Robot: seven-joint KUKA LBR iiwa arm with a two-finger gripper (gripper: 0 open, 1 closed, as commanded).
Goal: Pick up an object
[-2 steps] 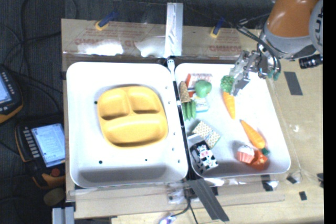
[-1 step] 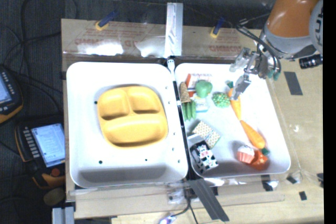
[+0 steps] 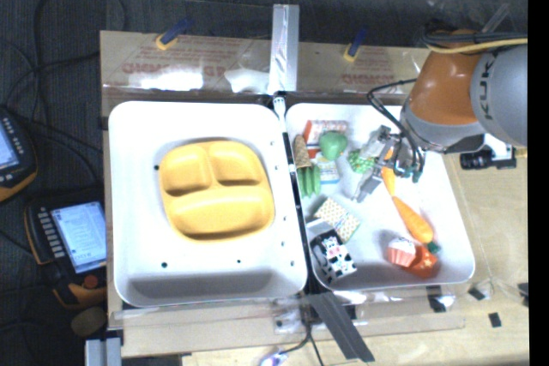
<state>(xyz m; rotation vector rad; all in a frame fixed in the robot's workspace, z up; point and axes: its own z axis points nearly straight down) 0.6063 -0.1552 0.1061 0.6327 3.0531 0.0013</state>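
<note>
My gripper [image 3: 374,162] hangs over the upper middle of the right bin [image 3: 455,223], below the arm's orange band. Its two grey fingers [image 3: 368,187] stand apart, so it is open. A small green and white item [image 3: 364,159] lies between them; I cannot tell whether they touch it. An orange carrot [image 3: 411,219] lies just right of the gripper, slanting down to the right. To the gripper's left are a round green object [image 3: 333,145], a red and white packet [image 3: 319,130] and a green vegetable [image 3: 309,181].
The right bin also holds a checkered packet [image 3: 338,218], a black and white toy [image 3: 334,254], a pink cupcake [image 3: 401,251] and a red item [image 3: 424,262]. A yellow divided tray [image 3: 219,189] lies in the left bin [image 3: 137,253]. Handheld devices sit far left.
</note>
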